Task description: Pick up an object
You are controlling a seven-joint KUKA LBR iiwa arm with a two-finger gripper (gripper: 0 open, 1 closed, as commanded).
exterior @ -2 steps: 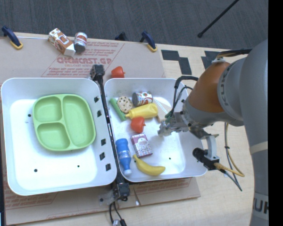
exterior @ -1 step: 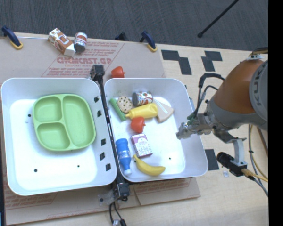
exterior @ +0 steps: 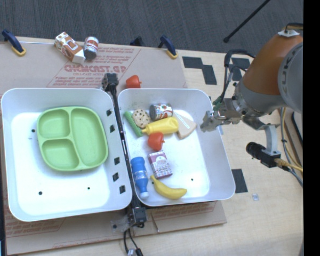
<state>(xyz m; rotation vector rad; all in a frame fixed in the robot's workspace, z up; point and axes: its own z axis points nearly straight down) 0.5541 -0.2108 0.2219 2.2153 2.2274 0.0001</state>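
The right bin point(exterior: 216, 167) holds several toy foods. A yellow bottle point(exterior: 162, 126) lies across the middle with a red fruit point(exterior: 156, 140) just below it. A cookie point(exterior: 141, 117), a green piece point(exterior: 132, 122) and a small can point(exterior: 161, 111) lie at the back. A pale wedge point(exterior: 185, 127) rests right of the bottle. Toward the front are a red carton point(exterior: 160, 164), a blue bottle point(exterior: 140, 177) and a banana point(exterior: 168, 190). My gripper point(exterior: 210, 121) hovers at the bin's right rim, just right of the wedge, with nothing seen in it.
The left bin point(exterior: 16, 159) carries a green divided plate point(exterior: 72, 138). Behind the bins, a small carton point(exterior: 68, 46), a can point(exterior: 90, 47) and a red piece point(exterior: 132, 81) lie on the cardboard. Blue clamps point(exterior: 168, 46) grip its back edge.
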